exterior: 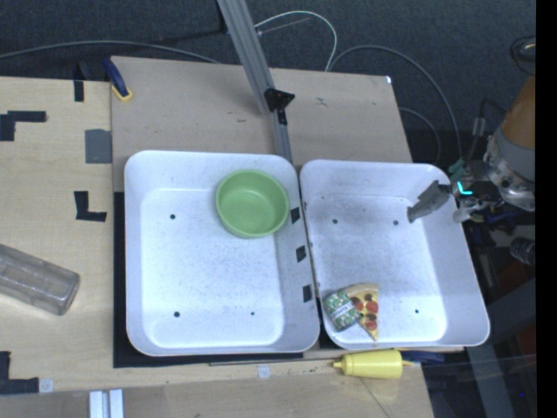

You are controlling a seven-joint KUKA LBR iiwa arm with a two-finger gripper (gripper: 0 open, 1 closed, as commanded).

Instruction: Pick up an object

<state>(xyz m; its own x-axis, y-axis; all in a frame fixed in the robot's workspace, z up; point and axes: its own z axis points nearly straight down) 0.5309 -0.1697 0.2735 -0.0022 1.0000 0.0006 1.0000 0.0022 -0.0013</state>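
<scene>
Nearest you, a yellow bottle [370, 364] lies on the bench [200, 85] just outside the right bin [461, 277]. Inside that bin's near corner sits a pizza-slice toy [354, 308]. In the left bin [139, 233], against its far wall, you have a green bowl [251, 203]. Over the right bin's far right rim you see the pincer [428, 201], holding nothing; you cannot tell how wide it stands.

The arm shows an orange band above a pale grey wrist ring. Below it sits a dark housing with a small teal light and thin black cables. The tool [428, 202] is a dull grey, tapered piece.
</scene>
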